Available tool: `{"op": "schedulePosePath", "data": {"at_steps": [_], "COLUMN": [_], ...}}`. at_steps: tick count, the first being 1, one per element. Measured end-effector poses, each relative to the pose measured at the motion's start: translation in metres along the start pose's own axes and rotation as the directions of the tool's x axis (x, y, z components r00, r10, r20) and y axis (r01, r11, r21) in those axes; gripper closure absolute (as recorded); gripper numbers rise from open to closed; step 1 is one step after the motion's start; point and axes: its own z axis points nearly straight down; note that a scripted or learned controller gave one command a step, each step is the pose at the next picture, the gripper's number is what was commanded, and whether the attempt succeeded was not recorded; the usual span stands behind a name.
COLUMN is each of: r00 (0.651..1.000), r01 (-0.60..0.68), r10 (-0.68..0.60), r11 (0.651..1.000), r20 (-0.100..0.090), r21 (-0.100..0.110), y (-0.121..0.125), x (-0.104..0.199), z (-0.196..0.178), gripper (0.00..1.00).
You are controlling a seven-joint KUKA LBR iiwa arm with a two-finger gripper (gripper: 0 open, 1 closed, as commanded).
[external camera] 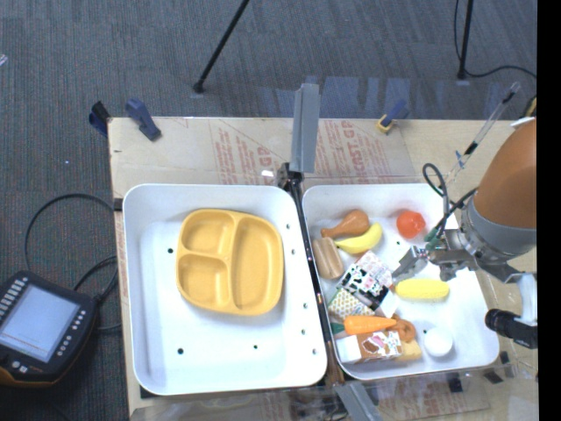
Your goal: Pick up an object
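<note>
Gripper (419, 261) at the frame's right hovers over the right bin (473, 345), just above a yellow lemon-like piece (422, 289); its state cannot be told.

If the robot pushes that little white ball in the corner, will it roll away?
Probably, a little. The small round white ball looks smooth with no flat side, so a nudge should set it rolling. It likely won't go far: the right white bin has a raised rim close by, and the red-and-white packet lies right beside it.
</note>
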Motion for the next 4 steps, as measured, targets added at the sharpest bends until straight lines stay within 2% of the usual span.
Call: {"op": "schedulePosePath", "data": {"at_steps": [1,2,3,4], "r00": [1.000,0.989,0.989,0.980], "r01": [0.012,0.148,0.148,0.198], "r10": [-0.012,-0.148,-0.148,-0.198], "r11": [1.000,0.989,0.989,0.980], "r20": [0.002,0.010,0.009,0.004], "r21": [-0.020,-0.027,-0.028,-0.011], "y": [0.023,0.046,0.047,0.049], "x": [0.035,0.045,0.046,0.093], "z": [0.089,0.098,0.098,-0.016], "gripper": [0.00,0.00,0.00,0.00]}}
